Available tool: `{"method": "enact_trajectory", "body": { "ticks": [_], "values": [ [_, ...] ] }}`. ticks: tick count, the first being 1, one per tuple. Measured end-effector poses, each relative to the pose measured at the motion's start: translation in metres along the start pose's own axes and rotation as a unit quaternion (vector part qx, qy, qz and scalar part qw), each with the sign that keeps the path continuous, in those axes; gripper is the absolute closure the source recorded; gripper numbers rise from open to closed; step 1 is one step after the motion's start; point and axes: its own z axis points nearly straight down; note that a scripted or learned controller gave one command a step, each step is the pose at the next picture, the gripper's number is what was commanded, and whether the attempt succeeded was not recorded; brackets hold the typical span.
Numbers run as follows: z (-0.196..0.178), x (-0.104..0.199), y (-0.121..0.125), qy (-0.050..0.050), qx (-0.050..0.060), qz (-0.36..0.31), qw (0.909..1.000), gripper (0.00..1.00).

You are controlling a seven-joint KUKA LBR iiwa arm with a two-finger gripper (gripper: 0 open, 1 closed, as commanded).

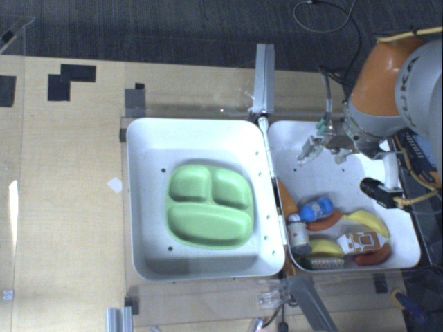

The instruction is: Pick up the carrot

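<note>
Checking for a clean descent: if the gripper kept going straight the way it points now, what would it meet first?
Probably the bare floor of the right bin: the gripper points down there, apart from the toys; depth is unclear.

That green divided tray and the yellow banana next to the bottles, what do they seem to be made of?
The green three-compartment tray looks like moulded plastic: even colour, rounded edges, soft matte sheen. The yellow banana is probably a plastic toy, smooth and evenly yellow, though the view is too coarse to rule out real fruit.

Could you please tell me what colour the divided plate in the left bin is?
The divided plate is light green, seen plainly in the camera view against the white left bin.
</note>
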Motion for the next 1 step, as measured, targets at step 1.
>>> {"method": "enact_trajectory", "body": {
  "ticks": [1],
  "values": [
    [0.0533,-0.0233,0.0669,0.000,0.001,0.009,1.0000,0.00]
  ]
}}
